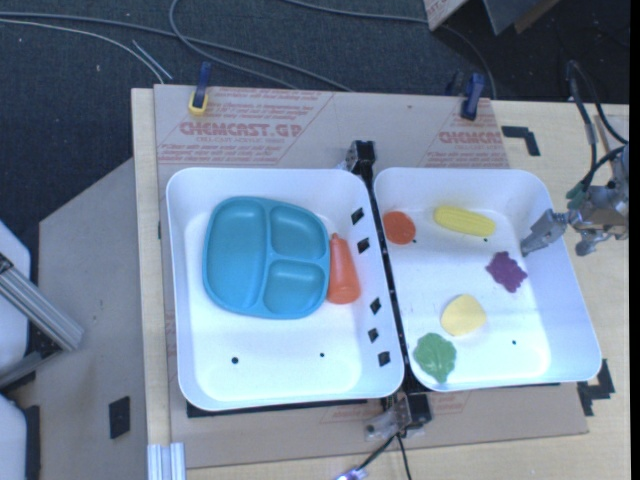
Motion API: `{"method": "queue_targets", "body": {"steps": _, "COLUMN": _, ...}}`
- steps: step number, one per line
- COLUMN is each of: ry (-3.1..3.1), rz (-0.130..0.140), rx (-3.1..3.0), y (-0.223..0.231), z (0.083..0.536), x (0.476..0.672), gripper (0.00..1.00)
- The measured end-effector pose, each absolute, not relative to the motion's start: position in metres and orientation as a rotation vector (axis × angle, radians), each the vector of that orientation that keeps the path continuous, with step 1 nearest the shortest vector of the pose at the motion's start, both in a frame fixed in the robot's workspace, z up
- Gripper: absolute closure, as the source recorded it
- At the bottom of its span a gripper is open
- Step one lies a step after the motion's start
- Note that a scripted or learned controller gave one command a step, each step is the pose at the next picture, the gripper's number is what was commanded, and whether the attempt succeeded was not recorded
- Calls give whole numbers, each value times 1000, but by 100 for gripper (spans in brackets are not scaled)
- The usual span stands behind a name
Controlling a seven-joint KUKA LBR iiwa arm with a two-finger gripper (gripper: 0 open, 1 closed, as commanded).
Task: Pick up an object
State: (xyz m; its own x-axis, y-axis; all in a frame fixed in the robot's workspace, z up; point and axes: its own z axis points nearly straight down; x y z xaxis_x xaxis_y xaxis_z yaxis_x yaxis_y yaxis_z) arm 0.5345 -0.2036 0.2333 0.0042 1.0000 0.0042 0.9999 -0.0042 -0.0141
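The right bin (560,313) holds an orange round piece (400,228), a yellow corn cob (463,221), a purple lumpy piece (507,270), a pale yellow lump (463,315) and a green leafy piece (435,356). In the left bin (190,348) lie a blue divided plate (268,258) and an orange carrot (342,271) against the plate's right side. My gripper (560,238) hangs over the right bin's right rim, open, with nothing between its fingers. The purple piece lies just left of and below it.
A black divider (378,268) runs between the two bins. Clamps (200,98) hold the cardboard sheet at the back edge. Cables (250,28) lie on the floor behind the bench.
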Motion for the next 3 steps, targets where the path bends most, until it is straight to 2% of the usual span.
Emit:
{"method": "queue_targets", "body": {"steps": 1, "ry": -2221, "rz": 0, "rx": -2220, "y": -203, "z": 241, "x": 537, "gripper": 0}}
{"method": "queue_targets", "body": {"steps": 3, "ry": -2218, "rz": 2, "rx": -2218, "y": -202, "z": 148, "x": 550, "gripper": 0}}
